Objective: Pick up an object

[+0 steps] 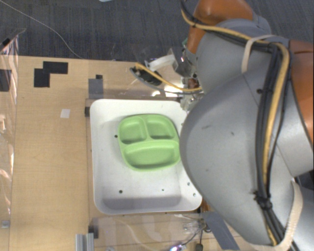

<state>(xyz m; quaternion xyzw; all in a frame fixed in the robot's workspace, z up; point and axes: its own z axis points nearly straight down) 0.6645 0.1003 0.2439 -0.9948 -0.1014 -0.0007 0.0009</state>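
A green divided plate (148, 141) with three compartments lies flat in the left white bin (105, 162), a little above the bin's middle. The grey arm (245, 137) with its orange band (216, 12) fills the right half of the view and covers the right bin. Its wrist end reaches down near the top right corner of the left bin, beside a cluster of cables and a fitting (162, 73).
The wooden bench (44, 147) lies to the left of the bin, with black marker patches (49, 73) near its top left. A clear panel edge (10, 59) runs down the far left. Dark carpet (98, 24) lies beyond the bench.
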